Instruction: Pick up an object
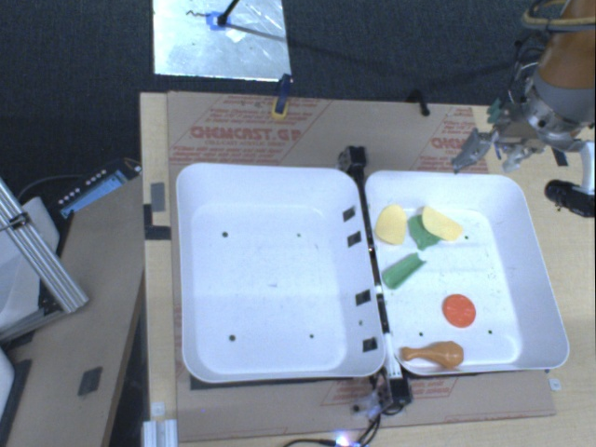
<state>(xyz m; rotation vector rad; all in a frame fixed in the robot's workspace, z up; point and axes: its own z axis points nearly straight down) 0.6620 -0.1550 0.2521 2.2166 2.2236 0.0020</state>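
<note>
Your gripper (491, 153) hangs spread and holding nothing above the right bin's (531, 240) far rim, well apart from the red disc (458, 310).

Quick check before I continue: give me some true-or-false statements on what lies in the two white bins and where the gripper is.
1. The round red-orange disc lies in the right white bin. True.
2. The brown drumstick-shaped toy lies in the left white bin. False: it lies at the right bin's near edge.
3. The gripper hangs above the right bin's far edge. True.
4. The green flat piece is between the gripper's fingers. False: it lies on the bin floor.
</note>
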